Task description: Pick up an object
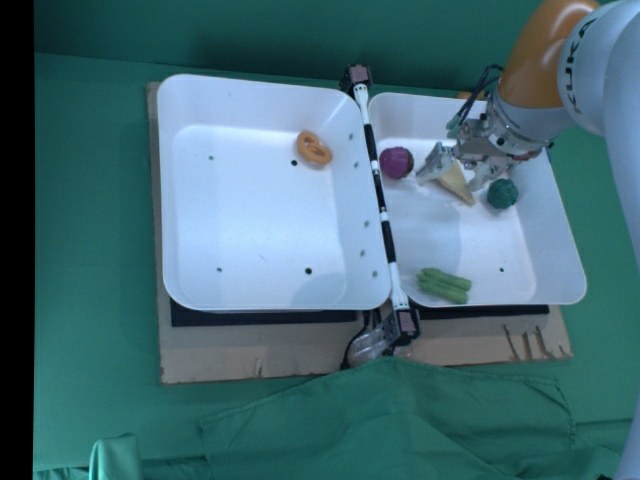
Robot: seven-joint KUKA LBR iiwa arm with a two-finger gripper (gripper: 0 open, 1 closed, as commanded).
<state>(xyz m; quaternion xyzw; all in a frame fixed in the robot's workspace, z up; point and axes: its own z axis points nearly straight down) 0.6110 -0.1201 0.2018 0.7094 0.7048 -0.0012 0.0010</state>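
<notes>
In the right bin (540, 268), a pale yellow wedge (462, 186) lies near the back, pointing toward the front. My gripper (457, 168) is low over the wedge's wide end. It stands open, with one finger (435, 164) left of the wedge and the other on its right. A purple round object (396, 162) sits just left of the gripper, and a dark green ball (503, 193) just right of it. A green bundle of stalks (444, 284) lies near the bin's front. An orange pretzel-shaped piece (314, 148) rests in the left bin (200, 268).
A black-and-white rod (380, 208) runs along the divide between the two bins. Both bins stand on a cardboard sheet (250, 363) over green cloth. A fold of green cloth (400, 418) covers the front.
</notes>
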